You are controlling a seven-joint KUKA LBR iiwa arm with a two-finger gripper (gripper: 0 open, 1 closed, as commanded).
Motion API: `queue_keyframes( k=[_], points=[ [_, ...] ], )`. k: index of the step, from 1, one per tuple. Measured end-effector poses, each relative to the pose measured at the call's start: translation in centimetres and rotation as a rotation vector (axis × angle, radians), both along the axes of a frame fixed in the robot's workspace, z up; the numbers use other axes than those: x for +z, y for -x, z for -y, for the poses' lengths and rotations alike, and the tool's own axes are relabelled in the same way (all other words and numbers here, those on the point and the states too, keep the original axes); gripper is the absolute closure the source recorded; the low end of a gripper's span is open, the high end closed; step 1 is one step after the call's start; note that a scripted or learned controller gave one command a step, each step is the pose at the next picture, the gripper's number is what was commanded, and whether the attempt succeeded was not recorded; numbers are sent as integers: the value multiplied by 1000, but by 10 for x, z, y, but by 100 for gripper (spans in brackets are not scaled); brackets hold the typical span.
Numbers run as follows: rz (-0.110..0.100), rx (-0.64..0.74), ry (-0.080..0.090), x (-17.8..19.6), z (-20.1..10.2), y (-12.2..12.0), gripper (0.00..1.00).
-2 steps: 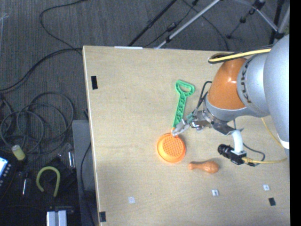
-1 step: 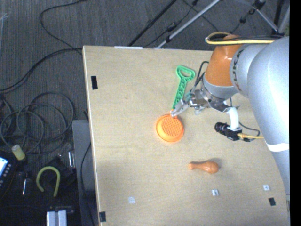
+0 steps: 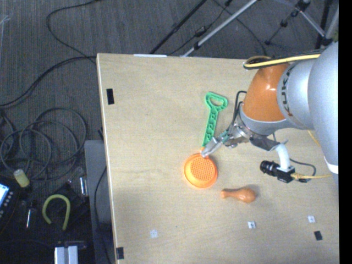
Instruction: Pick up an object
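Dark carpet strewn with cables, then pale wooden bench point(image 3: 159, 120). Grey arm with orange band point(image 3: 264, 100) reaching from the right. Green-handled orange strainer point(image 3: 201, 170) flat on bench; small tan drumstick-shaped toy point(image 3: 240, 194) nearby. Gripper point(image 3: 212, 146) low at the handle's base, touching or just above; fingers unreadable. Nothing lifted yet: grasp and raise remaining.

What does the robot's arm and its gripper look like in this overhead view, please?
The arm is smooth grey metal with a glossy orange band bearing dark KUKA lettering. A yellow-and-black cable loops over it. The gripper is slim and silvery, and a small black unit with a yellow lead sits on a white bracket.
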State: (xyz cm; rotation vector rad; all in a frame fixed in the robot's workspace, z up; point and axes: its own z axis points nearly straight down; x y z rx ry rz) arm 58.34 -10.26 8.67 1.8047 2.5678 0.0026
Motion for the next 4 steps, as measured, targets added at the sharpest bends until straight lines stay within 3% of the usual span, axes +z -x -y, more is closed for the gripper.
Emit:
queue_keyframes(
  k=[1, 2, 3, 4],
  points=[
    [2, -133, 0, -1, 10, -63, 0],
    [1, -98, 3, 0, -2, -57, 0],
    [2, -97, 0, 10, -3, -58, 100],
    [1, -97, 0, 10, -3, -58, 0]
  ],
)
